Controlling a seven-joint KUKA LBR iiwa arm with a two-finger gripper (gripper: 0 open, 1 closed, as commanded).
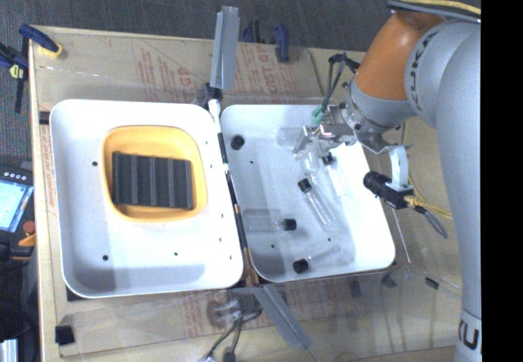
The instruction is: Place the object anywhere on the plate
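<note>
A yellow plate [122,142] with rounded corners lies in the left white bin [82,254]. On it rests a dark grey ridged block [153,181], flat and roughly centred. My gripper [315,158] hangs over the upper middle of the right white bin [372,246], far from the plate and the block. Its parts are clear plastic and hard to make out against the white floor. I see nothing held in it.
Several small black pieces [288,224] dot the right bin's floor, one near its left wall [237,141]. A raised divider [229,189] separates the two bins. Clamps and cables sit along the bench's back edge [282,42]. The arm's orange band [396,54] looms over the right bin's far corner.
</note>
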